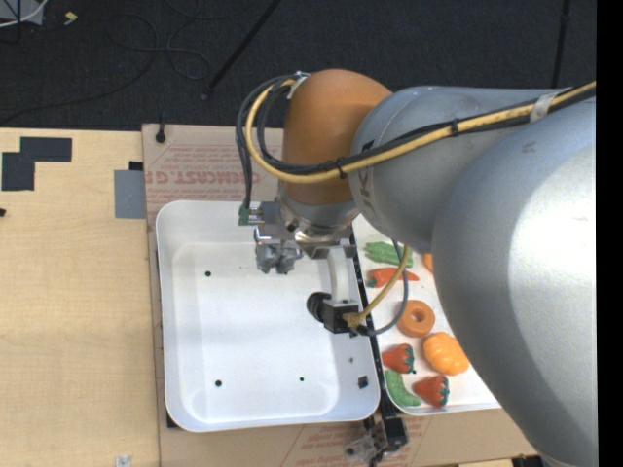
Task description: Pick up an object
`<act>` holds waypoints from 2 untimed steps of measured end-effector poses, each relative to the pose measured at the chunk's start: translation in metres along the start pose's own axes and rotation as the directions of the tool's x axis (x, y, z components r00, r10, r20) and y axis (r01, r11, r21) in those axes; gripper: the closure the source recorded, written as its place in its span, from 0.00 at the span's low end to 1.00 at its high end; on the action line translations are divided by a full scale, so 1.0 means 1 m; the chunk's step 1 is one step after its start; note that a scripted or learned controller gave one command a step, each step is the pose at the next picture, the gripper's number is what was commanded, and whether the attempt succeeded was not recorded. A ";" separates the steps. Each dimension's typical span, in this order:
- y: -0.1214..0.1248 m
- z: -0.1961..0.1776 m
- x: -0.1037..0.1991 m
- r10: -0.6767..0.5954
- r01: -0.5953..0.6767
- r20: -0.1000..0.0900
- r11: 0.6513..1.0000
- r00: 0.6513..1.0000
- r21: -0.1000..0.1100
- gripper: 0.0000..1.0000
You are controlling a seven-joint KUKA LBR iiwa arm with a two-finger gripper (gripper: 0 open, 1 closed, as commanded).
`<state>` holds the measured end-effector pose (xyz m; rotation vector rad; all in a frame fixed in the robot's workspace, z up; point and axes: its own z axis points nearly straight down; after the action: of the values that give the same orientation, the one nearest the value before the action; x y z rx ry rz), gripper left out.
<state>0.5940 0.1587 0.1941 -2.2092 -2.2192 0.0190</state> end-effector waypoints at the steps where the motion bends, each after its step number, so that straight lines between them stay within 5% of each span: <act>1: -0.018 -0.063 -0.002 0.003 -0.003 -0.002 1.000 1.000 -0.015 1.00; 2: -0.063 -0.112 -0.041 0.005 -0.005 0.000 1.000 1.000 -0.011 1.00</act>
<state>0.5334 0.1172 0.3069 -2.2201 -2.2189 0.0067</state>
